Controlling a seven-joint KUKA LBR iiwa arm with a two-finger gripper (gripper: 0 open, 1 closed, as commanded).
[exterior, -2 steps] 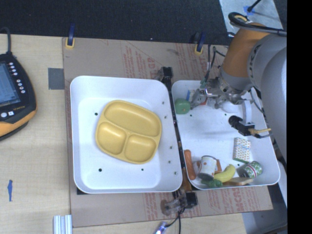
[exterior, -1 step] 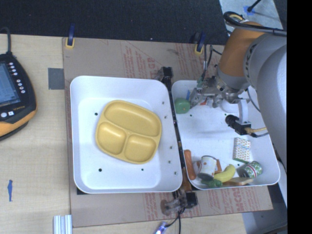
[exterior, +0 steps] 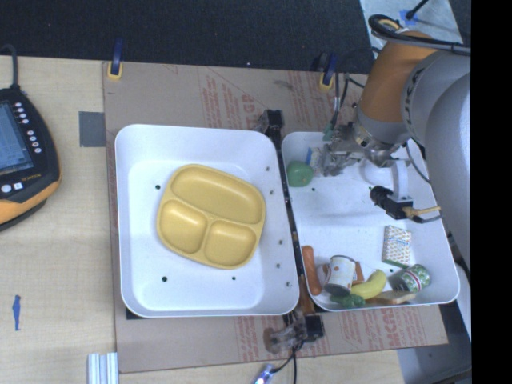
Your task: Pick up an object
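Note:
My gripper (exterior: 326, 163) hangs low over the far left part of the right bin (exterior: 352, 214), with the grey arm and its orange band coming in from the upper right. A small green round object (exterior: 299, 174) lies just left of the gripper, against the bin's left wall, very close to it; whether they touch is unclear. Nothing is visibly held.
Along the right bin's near edge lie an orange carrot-like stick (exterior: 309, 266), a white mug (exterior: 341, 272), a yellow banana (exterior: 370, 285), a printed can (exterior: 413, 278) and a patterned square packet (exterior: 398, 245). The left bin (exterior: 136, 214) holds a yellow divided plate (exterior: 211, 216). A handheld control pendant (exterior: 20, 158) sits at the far left.

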